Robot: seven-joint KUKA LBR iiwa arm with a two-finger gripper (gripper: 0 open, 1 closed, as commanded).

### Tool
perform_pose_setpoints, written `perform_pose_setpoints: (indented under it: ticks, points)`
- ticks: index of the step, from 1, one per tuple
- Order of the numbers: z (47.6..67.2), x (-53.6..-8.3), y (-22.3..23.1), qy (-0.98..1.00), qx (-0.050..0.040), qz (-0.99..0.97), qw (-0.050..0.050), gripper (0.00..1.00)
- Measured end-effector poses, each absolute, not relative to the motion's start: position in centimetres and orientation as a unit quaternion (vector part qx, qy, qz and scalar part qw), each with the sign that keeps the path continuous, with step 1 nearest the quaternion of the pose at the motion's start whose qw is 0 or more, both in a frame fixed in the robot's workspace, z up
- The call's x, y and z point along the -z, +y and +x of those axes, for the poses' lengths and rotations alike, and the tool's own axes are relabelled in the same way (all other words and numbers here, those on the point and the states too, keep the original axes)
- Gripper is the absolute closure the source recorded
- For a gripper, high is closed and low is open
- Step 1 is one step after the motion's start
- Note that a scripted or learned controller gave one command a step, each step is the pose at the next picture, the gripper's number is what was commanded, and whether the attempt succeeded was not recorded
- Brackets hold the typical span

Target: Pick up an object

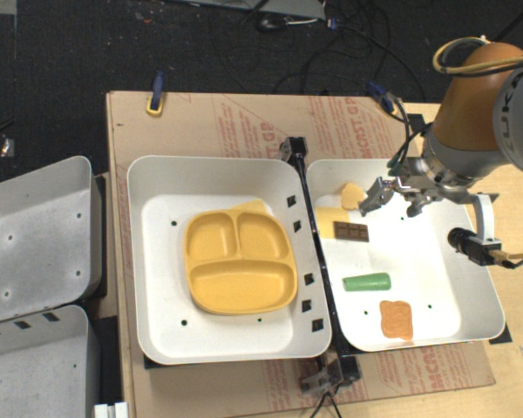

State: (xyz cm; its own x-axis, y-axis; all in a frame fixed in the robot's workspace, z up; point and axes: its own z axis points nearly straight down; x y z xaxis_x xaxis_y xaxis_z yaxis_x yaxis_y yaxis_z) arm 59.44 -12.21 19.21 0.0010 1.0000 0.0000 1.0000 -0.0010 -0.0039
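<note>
From above, the bench carries two white bins side by side. The left bin holds one yellow tray with three compartments, lying flat near its middle. The right bin holds five small things: a pale yellow wedge near its far left corner, a yellow block just beside the divider, a brown bar touching that block's near edge, a green stick lying crosswise toward the middle, and an orange slab near the front wall.

A black strip runs between the bins, with one clamp at its far end and one at its near end. Cables trail across the dark floor beyond the bench, and grey panels lie to the left.

The claw hangs over the far part of the right bin, its fingers spread apart with nothing between them. The wedge lies just left of it; the bar and block sit a little nearer the front and left; the stick and slab are well apart from it.
</note>
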Motion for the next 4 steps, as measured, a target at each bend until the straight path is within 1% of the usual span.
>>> perform_pose_setpoints:
  ticks: [1,2,3,4]
  points:
    - [59.7,-13.4,-13.1,-0.706,-0.0017,-0.708,0.002,0.0]
    - [59.8,-9.3,-13.1,-0.706,0.0011,-0.708,-0.001,0.0]
    - [60.1,-10.8,-13.0,-0.707,0.0041,-0.707,-0.003,1.0]
    - [59.3,-16.5,-13.1,-0.707,0.0014,-0.708,-0.002,1.0]
